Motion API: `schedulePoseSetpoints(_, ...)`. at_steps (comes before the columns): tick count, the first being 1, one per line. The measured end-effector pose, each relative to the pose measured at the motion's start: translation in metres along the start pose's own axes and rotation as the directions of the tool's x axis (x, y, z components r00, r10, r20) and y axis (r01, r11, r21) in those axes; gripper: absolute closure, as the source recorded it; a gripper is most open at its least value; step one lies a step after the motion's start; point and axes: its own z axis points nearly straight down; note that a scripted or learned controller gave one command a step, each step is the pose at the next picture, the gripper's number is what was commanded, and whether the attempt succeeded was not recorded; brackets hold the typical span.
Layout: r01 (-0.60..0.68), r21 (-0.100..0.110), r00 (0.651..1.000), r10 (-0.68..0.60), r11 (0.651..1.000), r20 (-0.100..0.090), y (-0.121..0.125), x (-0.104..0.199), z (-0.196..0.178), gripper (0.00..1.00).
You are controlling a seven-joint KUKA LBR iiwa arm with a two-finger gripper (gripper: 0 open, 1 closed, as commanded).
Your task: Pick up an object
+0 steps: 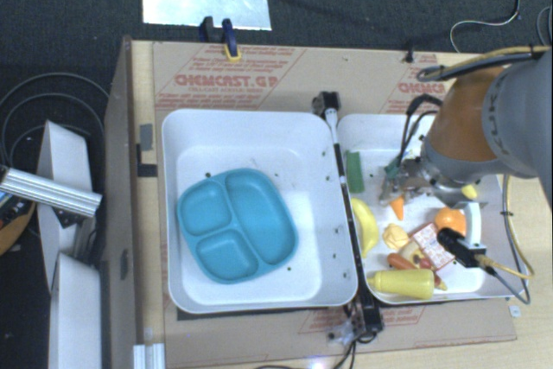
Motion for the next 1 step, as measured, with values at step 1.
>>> schedulePoseSetpoints(1,0.007,-0.003,1.0,-0.007,1.0,-0.003,-0.0203,0.0566,-0.0944,1.0)
